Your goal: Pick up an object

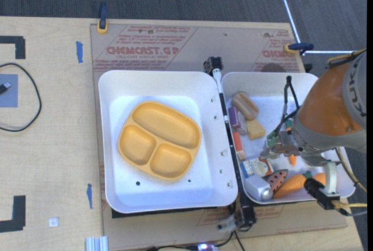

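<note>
My gripper point(277, 147) hangs low over the middle of the right bin point(269, 82), under the grey wrist and orange band. Just left of it lie a tan wedge point(255, 129) and a brown bread-like roll point(245, 105). Below it sit a blue-and-white packet point(254, 168), a dark red spotted piece point(277, 176), an orange carrot point(291, 184) and a silver rounded object point(259, 189). A purple item point(234, 117) and a red one point(237, 142) lie along the bin's left wall. The arm hides the right part of this bin.
The left bin point(111, 92) holds a yellow three-part plate point(160, 139). A black cable with a plug point(214, 63) runs down between the two bins. A blue clamp point(298, 46) sits at the board's far right corner.
</note>
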### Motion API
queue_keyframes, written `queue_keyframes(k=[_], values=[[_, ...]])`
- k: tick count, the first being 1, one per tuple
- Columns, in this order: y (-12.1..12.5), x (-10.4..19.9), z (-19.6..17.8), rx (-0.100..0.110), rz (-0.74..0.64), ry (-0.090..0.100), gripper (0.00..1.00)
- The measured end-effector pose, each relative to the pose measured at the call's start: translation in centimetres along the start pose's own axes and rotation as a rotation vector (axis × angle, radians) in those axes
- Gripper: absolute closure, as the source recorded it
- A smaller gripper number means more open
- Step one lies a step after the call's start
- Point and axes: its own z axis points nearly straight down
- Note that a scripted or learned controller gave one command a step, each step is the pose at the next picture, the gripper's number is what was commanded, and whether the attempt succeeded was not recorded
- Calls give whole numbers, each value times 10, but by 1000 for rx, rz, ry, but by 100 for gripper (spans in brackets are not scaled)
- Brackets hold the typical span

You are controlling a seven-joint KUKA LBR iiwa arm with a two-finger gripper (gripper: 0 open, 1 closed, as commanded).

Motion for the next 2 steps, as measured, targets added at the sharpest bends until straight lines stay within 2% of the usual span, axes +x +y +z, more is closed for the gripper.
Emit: queue_keyframes(k=[1,2], values=[[0,0,0,0,0,0,0],[2,0,-10,-5,-1,-1,100]])
